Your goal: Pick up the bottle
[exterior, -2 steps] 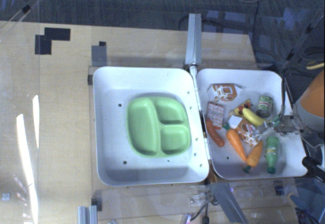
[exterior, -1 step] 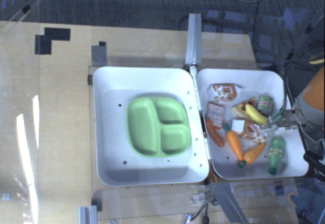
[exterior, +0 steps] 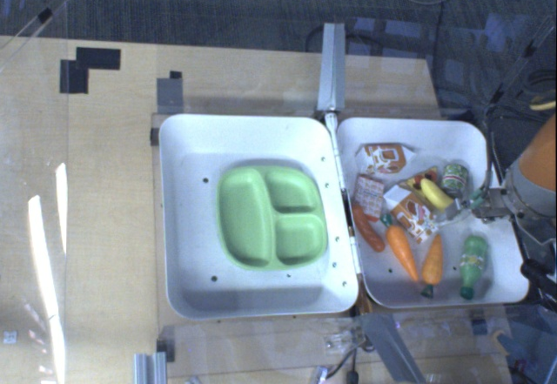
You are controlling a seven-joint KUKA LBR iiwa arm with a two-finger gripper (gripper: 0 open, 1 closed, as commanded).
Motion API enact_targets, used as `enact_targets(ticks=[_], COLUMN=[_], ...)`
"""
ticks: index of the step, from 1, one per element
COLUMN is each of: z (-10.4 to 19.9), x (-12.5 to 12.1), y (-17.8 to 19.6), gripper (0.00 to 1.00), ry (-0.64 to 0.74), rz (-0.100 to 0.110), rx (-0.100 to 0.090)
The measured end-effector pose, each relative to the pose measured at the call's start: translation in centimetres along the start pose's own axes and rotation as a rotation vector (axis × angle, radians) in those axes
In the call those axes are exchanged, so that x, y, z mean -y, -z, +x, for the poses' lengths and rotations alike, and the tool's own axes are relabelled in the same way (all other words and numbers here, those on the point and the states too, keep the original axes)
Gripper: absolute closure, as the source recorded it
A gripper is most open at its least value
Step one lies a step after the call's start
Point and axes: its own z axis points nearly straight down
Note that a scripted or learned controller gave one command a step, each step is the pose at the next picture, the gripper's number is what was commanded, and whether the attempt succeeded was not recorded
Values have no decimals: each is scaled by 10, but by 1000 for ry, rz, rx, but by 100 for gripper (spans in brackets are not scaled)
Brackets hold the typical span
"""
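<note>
Gripper (exterior: 470, 206) above the right bin (exterior: 500, 286).
Finger state cannot be told; the green bottle (exterior: 473, 265) lies just below them, apart.

A light wooden bench (exterior: 104, 225) is seen across the left and centre of the frame. Two shallow white bins are set on it side by side: the left bin (exterior: 174, 225) at the centre, the right bin (exterior: 474, 138) toward the right edge. Black markers (exterior: 87, 67) are stuck at the upper left.
</note>
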Motion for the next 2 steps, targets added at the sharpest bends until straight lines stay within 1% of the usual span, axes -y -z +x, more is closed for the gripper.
enact_targets(ticks=[1, 2], z=[-3, -3], x=[6, 6], y=[-16, -16], gripper=[0, 0], ry=[-7, -6], rz=[11, 11], rx=[5, 6])
